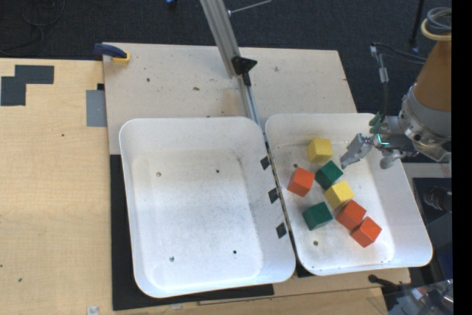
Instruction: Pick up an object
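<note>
Several wooden cubes lie in the right bin (413, 232): a yellow cube (319, 150) at the top, an orange cube (300, 181), a green cube (329, 175), a second yellow cube (339, 193), another green cube (317, 215), and two orange cubes (351, 214) (366, 232) at the lower right. My gripper (371, 156) hangs over the right bin's upper right part, to the right of the top yellow cube and apart from it. Its two fingers are spread, open, with nothing between them.
The left bin (147, 158) sits beside the right one, with a row of black clips (271, 194) along the shared edge. A slanted aluminium bar (217, 11) rises behind the bins. A blue and yellow clamp (112, 52) lies at the bench's far left corner.
</note>
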Motion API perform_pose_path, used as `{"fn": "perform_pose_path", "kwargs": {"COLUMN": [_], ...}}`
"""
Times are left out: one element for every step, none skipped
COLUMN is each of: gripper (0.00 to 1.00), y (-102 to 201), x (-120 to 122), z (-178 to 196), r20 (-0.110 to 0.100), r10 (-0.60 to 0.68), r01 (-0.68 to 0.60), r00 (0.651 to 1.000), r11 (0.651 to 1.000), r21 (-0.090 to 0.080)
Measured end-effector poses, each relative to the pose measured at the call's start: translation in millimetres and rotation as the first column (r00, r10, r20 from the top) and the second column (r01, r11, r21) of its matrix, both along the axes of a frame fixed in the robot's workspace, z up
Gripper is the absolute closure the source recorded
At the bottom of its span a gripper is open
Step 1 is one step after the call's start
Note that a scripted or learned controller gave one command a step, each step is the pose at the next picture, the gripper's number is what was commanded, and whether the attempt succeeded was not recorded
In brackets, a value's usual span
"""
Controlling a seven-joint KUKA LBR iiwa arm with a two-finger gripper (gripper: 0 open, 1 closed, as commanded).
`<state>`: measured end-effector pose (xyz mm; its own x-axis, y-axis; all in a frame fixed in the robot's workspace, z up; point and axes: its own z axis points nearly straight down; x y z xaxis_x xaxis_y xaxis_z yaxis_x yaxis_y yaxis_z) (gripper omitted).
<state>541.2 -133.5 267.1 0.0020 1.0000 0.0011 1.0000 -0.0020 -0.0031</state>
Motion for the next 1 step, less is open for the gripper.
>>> {"fn": "perform_pose_path", "kwargs": {"gripper": [0.00], "y": [2.2], "x": [0.2], "z": [-64.5], "r20": [-0.007], "r10": [0.000], "r01": [0.000], "r00": [1.000], "r11": [1.000], "r21": [0.001]}}
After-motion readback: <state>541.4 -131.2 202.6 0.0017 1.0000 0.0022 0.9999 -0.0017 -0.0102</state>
